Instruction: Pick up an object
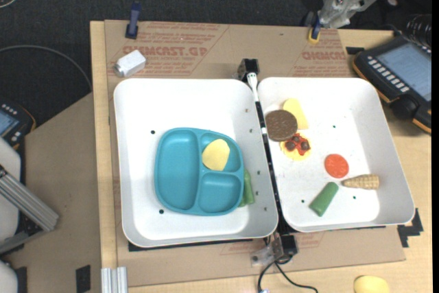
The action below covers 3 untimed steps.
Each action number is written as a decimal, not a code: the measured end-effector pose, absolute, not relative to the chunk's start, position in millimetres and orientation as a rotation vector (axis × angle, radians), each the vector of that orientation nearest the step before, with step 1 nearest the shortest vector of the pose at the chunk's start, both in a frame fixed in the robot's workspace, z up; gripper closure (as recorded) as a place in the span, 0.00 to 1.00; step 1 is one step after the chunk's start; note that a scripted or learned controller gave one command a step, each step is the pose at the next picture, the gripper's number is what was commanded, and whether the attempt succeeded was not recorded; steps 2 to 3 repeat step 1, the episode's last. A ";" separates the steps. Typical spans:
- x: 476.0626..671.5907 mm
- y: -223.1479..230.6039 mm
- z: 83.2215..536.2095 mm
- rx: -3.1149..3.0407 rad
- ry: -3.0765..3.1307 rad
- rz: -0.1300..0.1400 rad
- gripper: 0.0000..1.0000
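White plastic forms both bins: the left bin (pixel 130 147) holds a teal divided plate (pixel 195 171) with a yellow piece (pixel 217 155) in its upper right compartment and a green sliver (pixel 247 190) just beside its right edge. The right bin (pixel 363 106) holds a brown disc (pixel 281 125), a pale yellow piece (pixel 295 110), a small pizza toy (pixel 298 145), an orange disc (pixel 336 165), a cone (pixel 361 182) and a green block (pixel 323 199). The gripper (pixel 336 7) hangs beyond the bench's far edge, well apart from them; whether it is open cannot be told

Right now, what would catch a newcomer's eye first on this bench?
The teal divided plate in the left bin, with a yellow piece in its upper right compartment. Then the right bin with its scattered toy food: brown disc, orange round, green stick, cone.
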State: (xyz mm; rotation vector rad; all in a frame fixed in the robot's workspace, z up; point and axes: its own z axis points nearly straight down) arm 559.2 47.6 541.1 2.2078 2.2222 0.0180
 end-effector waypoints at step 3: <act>515.7 62.3 377.3 2.231 2.231 -0.024 1.00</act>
